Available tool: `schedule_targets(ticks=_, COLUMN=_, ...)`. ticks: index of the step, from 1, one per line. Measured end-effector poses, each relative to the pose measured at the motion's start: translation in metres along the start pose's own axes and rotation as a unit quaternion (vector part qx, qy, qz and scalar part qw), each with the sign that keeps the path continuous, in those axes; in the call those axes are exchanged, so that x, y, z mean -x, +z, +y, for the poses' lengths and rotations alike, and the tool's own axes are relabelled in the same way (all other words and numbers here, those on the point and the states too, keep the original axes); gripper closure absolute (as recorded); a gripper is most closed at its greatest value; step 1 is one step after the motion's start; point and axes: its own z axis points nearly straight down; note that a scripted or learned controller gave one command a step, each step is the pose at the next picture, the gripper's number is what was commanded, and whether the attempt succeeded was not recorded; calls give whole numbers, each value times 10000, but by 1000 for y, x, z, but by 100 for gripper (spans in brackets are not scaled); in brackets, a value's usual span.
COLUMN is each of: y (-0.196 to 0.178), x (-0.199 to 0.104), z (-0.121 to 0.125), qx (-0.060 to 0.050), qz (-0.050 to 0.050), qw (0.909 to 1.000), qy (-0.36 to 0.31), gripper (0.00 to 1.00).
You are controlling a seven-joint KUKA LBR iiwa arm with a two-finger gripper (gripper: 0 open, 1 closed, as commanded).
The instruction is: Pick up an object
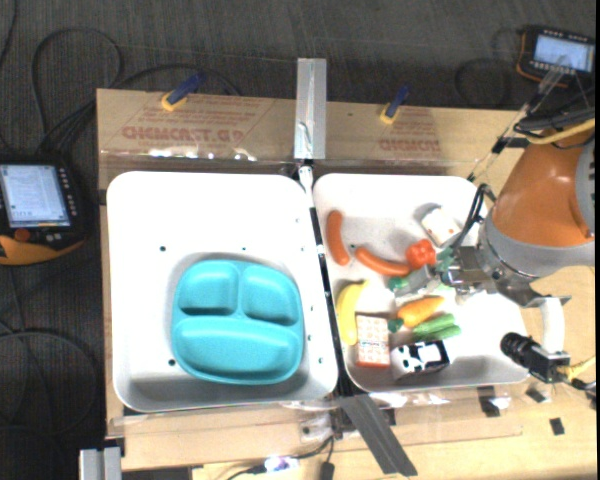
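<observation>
Plastic toy food, likely light, stiff and slick, crowds the right bin (380,203), the claw (442,268) hovers over the orange carrot (420,311), best pinched across its middle; its opening I cannot tell.

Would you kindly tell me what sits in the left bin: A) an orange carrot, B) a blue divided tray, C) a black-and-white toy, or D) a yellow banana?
B, because the blue divided tray lies alone on the floor of the left bin, while the banana and the other small toys lie in the right bin.
</observation>
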Motion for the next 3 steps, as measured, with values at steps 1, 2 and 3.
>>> schedule_targets(ticks=1, y=105, x=44, z=4, qx=68, qz=-7, qw=9972, qy=-745, gripper=0)
schedule_targets(ticks=2, y=95, x=43, z=5, qx=78, qz=-1, qw=9972, qy=-748, gripper=100)
schedule_targets(ticks=3, y=-17, x=-27, z=64, qx=8, qz=-3, qw=9999, qy=132, gripper=100)
